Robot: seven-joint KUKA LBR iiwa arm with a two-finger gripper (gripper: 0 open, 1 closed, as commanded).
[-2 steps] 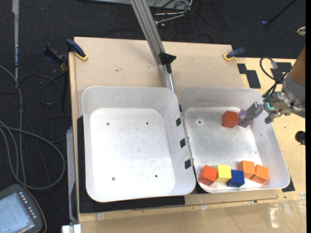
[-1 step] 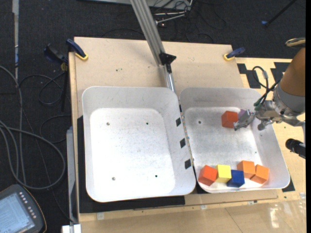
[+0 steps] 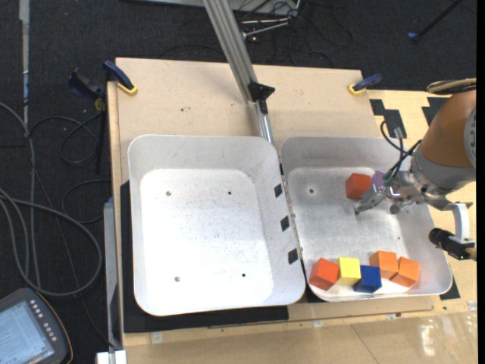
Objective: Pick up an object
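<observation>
Right shallow white plastic bin (image 3: 424, 237), speckled floor: one orange cube (image 3: 358, 186) sits alone toward the far edge, left of centre. Just beside it, on its right, is the two-finger metal gripper (image 3: 377, 197) of the grey arm with orange band (image 3: 449, 146); a small purple piece (image 3: 380, 179) shows at the gripper, its shape hard to make out. Whether the gripper touches the cube, and how far it is spread, cannot be told; the wrist and cabling crowd that spot. Arm cut off by the frame's right edge.

Along the near edge of the same bin, a tight cluster: orange block (image 3: 325, 272), yellow cube (image 3: 349, 268), blue cube (image 3: 370, 278), then two more orange cubes (image 3: 386, 262) (image 3: 408, 269) toward the near right corner, partly overlapping one another.

Left shallow white bin (image 3: 144, 203): speckled floor, four small dark dots
</observation>
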